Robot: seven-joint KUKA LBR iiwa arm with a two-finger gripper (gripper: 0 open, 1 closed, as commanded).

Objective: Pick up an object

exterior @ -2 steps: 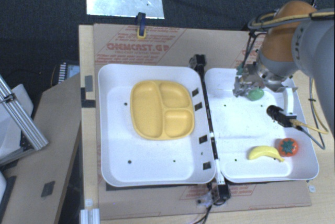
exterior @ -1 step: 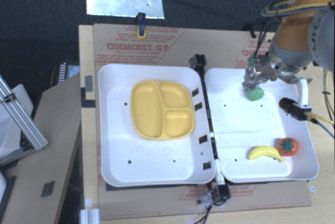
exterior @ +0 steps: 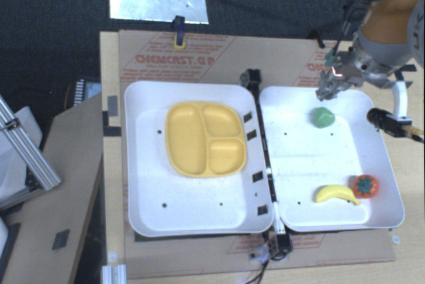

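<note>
In the right bin (exterior: 372, 163), a banana (exterior: 337, 194) and a tomato (exterior: 366, 186) lie near its front right corner; a green ball (exterior: 323, 117) sits by the far edge, the gripper (exterior: 329, 91) just above it, its state I cannot tell; a yellow plate (exterior: 204, 139) fills the left bin (exterior: 143, 163)

Green round object (exterior: 323, 117) upper right bin; yellow banana (exterior: 337, 194) lying near front edge, red tomato (exterior: 365, 186) touching it.

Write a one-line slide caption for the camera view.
Tool poised above green object in right bin; banana, tomato nearby; yellow tray in left bin.
</note>
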